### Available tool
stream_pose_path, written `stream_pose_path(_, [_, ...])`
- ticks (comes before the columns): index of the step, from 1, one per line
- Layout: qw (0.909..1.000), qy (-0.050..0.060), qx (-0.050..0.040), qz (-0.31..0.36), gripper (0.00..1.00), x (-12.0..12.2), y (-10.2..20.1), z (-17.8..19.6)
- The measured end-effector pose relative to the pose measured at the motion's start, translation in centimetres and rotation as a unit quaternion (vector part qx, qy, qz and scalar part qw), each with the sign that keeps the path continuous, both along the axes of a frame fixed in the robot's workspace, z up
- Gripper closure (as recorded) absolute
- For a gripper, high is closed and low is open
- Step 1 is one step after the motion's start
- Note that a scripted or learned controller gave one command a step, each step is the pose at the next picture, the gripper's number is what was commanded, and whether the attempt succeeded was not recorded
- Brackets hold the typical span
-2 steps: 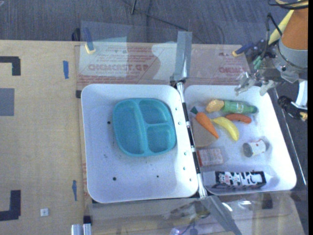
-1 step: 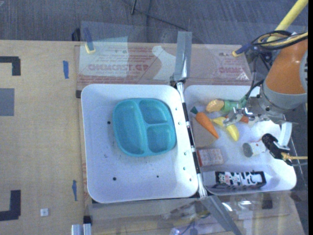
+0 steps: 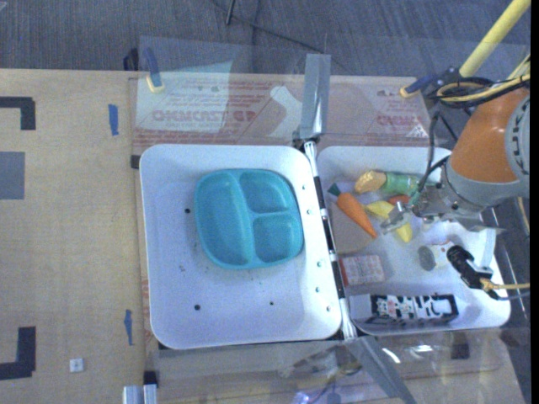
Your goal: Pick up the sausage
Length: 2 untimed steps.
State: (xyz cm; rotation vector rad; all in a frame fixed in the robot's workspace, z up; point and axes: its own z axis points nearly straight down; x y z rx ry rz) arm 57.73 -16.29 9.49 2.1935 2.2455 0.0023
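My gripper hangs low in the right bin, among toy foods just right of the carrot. Its opening cannot be determined, and no item is confirmed in its hold. A small reddish sliver at its upper edge is, in my judgement, the sausage; identification is uncertain, since my wrist covers most of it. Expected handling: light, smooth, rounded and liable to roll or slip. Recommended grasp: across the middle, at right angles to its length. Its lie remains obscured.
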Motion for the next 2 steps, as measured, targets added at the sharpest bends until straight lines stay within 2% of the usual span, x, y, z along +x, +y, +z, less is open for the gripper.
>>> stream_pose_path(1, [0.9811,-0.005,-0.0009,-0.193,0.0,3.3,5.3,-0.5])
stream_pose_path(2, [0.9396,-0.004,0.0019,-0.342,0.0,0.9,5.0,-0.5])
